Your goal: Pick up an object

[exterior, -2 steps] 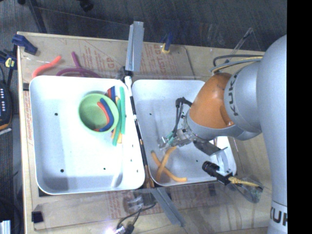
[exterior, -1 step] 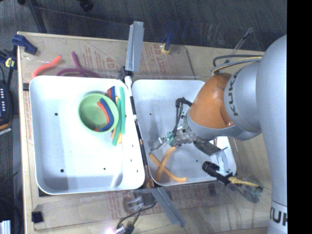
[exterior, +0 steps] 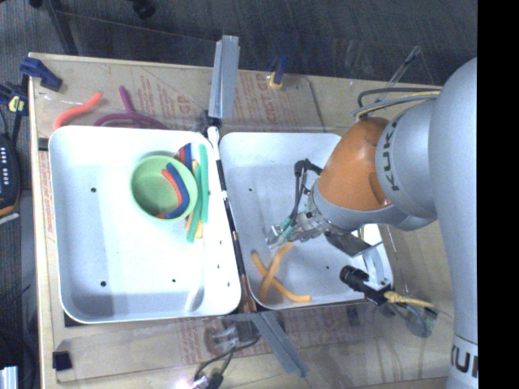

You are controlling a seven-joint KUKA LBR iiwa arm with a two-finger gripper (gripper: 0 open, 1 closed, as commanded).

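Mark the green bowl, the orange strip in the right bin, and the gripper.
green bowl [exterior: 154, 186]: camera view, on its inner floor.
orange strip [exterior: 272, 272]: camera view, on its slanted middle stretch.
gripper [exterior: 282, 232]: camera view, at the fingertips above the right bin.

A single camera hangs above the bench [exterior: 162, 83] and looks down at a slant, far enough off to take in both white bins whole. The left bin [exterior: 89, 250] sits in the left half of the view and the right bin [exterior: 251, 160] just right of the middle, their long sides running roughly up and down the frame. Dark floor [exterior: 324, 14] fills the top strip beyond the bench. The arm [exterior: 422, 160] comes in from the right edge, large and close to the lens, covering part of the right bin.
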